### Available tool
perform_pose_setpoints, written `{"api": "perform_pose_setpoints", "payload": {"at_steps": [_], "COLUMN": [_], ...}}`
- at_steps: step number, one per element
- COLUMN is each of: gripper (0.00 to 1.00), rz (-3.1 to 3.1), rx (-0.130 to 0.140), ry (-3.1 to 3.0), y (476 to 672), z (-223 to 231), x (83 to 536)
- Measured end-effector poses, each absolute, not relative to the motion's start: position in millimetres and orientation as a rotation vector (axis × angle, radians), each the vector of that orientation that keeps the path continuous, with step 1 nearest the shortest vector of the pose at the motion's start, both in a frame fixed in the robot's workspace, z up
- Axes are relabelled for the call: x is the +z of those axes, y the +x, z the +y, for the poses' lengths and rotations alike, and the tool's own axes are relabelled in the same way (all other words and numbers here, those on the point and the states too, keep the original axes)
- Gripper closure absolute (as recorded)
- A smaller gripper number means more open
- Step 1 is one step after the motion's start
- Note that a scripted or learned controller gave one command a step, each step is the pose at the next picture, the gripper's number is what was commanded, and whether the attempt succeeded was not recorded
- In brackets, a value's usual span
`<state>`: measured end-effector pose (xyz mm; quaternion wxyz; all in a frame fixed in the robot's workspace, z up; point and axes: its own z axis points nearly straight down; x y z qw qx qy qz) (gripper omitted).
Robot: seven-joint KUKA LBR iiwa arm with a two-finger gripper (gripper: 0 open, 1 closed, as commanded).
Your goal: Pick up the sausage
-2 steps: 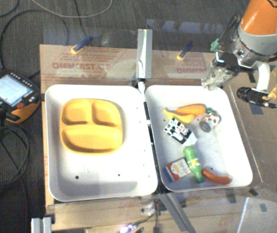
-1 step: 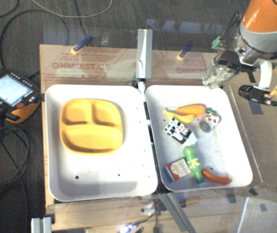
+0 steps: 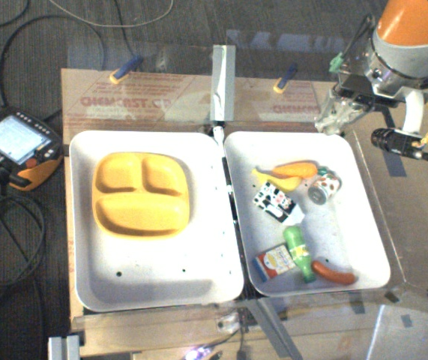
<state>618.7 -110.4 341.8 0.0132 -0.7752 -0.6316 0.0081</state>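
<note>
The gripper [image 3: 332, 121] (blurred, state unreadable) hangs beyond the right bin [image 3: 363, 201], well apart from the sausage [image 3: 333, 274].

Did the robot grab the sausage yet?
Not yet. Nothing looks done: the sausage lies in the right bin, near its front corner beside a green bottle. The gripper hangs over the bin's far edge, away from it. Reaching, grabbing and lifting are all left.
</note>
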Motion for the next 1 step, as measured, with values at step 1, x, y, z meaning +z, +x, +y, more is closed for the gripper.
{"api": "perform_pose_setpoints", "payload": {"at_steps": [1], "gripper": [1.0], "rz": [-1.967], "rx": [0.028], "ry": [-2.413], "y": [619.0], "z": [-110.2], "x": [349.9]}}
